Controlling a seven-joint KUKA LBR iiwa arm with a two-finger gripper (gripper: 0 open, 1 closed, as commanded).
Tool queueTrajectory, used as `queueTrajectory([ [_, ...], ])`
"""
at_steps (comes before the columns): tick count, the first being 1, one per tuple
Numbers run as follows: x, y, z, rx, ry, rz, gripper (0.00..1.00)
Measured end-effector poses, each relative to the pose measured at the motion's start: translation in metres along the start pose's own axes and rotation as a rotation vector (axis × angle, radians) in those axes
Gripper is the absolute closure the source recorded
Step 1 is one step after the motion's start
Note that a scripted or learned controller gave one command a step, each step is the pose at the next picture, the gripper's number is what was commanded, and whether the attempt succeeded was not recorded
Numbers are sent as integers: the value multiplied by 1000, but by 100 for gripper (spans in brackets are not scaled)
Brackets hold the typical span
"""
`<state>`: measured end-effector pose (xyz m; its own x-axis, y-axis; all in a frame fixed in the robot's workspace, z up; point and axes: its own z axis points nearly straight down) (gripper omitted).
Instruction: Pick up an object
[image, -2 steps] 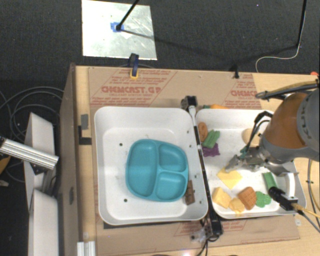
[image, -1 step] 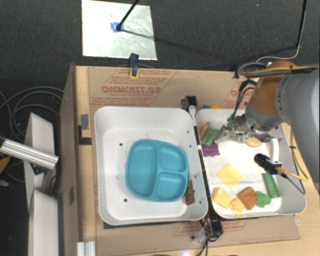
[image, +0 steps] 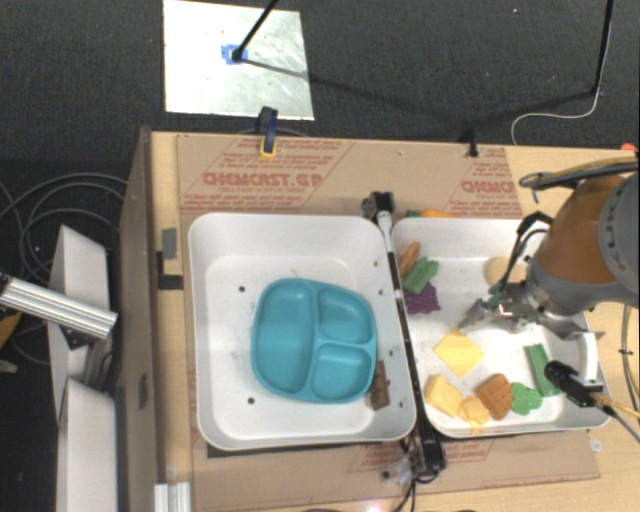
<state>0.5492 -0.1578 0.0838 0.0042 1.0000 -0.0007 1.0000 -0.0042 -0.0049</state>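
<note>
My arm enters from the right, and my gripper (image: 490, 312) hangs low over the right bin (image: 455, 240), above bare white floor between the purple piece (image: 423, 298) and the yellow block (image: 458, 353). Whether my jaws are released or clenched I cannot tell; nothing is visibly caught between them. The candidates lie in that bin: the yellow block just below the gripper, a second yellow piece (image: 443, 394), a brown waffle-textured piece (image: 494, 394), green pieces (image: 524, 398), and an orange and green pair (image: 414, 266) near the divider. The left bin (image: 215, 300) carries a blue divided plate (image: 313, 340). In my judgement no object is lifted yet; descent, closure and lift remain.
</note>
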Motion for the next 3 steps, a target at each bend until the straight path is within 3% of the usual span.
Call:
queueTrajectory([
  [1, 71, -37, 0, -1, 5, -12, 0],
  [2, 40, -64, 0, -3, 0, -2, 0],
  [3, 16, 75, -16, -21, -4, -13, 0],
])
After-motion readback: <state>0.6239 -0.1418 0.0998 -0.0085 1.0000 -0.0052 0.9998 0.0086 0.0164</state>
